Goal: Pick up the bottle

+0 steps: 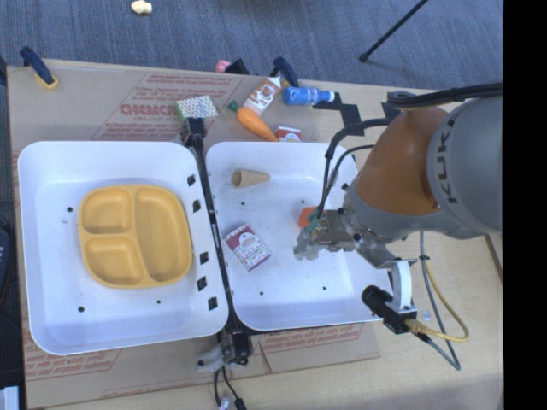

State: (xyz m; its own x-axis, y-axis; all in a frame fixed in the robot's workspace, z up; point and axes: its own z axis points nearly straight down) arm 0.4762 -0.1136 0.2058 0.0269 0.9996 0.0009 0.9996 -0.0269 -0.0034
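My gripper point(309, 239) hangs low in the right bin point(282, 310), by its 3 o'clock wall, next to a small orange thing point(305, 216); I cannot tell its grip. At 9 o'clock from it lies a small carton point(246, 247); at 11 o'clock, a cone point(250, 178). The bottle point(261, 96) lies on the cardboard point(137, 109) past the bin's 12 o'clock rim, beside a carrot point(255, 124); the left bin point(43, 229) holds a yellow tray point(135, 235).

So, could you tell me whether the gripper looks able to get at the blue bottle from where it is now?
Probably not yet: the blue bottle lies on the cardboard beyond the right bin's far rim, while the gripper sits low inside that bin. Nothing covers the bottle.
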